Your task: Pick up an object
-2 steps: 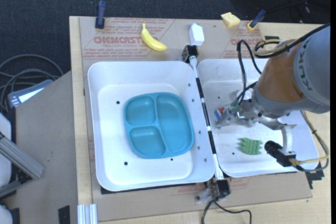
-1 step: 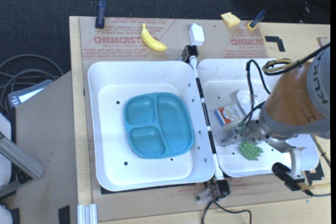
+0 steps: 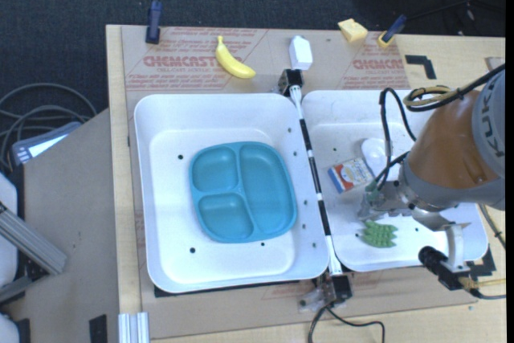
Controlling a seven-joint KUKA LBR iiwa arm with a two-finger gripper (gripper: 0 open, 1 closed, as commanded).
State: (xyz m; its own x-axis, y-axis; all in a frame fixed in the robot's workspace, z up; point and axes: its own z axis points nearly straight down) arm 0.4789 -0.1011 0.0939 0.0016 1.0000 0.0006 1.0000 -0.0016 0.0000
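In the right bin [image 3: 337, 112] lie a green spiky toy [image 3: 379, 234], a small red, white and blue packet [image 3: 347, 174] and a pale round object [image 3: 374, 150]. The arm comes in from the right, and my gripper [image 3: 376, 203] hangs low in the bin just above the green toy and right of the packet. Its fingertips are small and dark against the bin floor, and nothing is seen between them. The left bin [image 3: 161, 132] holds a blue divided plate [image 3: 241, 190].
On the bench behind the bins lie a banana [image 3: 233, 62], a white block [image 3: 301, 52], a yellow chunk [image 3: 352, 30] and a blue clip [image 3: 153, 20]. Black cables [image 3: 393, 112] loop over the right bin's back. The bins' shared rim [image 3: 309, 165] runs between them.
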